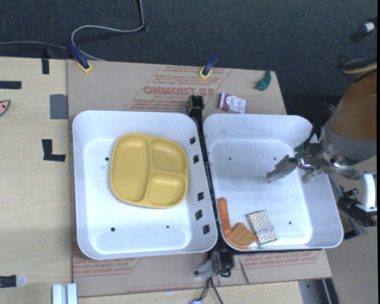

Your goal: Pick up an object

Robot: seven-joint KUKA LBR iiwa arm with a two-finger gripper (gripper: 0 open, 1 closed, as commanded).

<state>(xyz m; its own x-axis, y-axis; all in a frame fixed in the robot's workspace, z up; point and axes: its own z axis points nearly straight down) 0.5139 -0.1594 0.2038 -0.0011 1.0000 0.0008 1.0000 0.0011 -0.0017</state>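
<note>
1. We look down from one fixed camera above the bench, tilted at a slant rather than straight overhead.
2. We face the two white bins: the left bin (88, 189) and the right bin (316, 214) sit side by side near the middle of the picture.
3. We stand far enough back to take in both bins whole, the cardboard sheet (171, 90) beneath them, and dark floor (240, 18) along the top.
4. The arm (358, 116) enters from our right edge.
</note>
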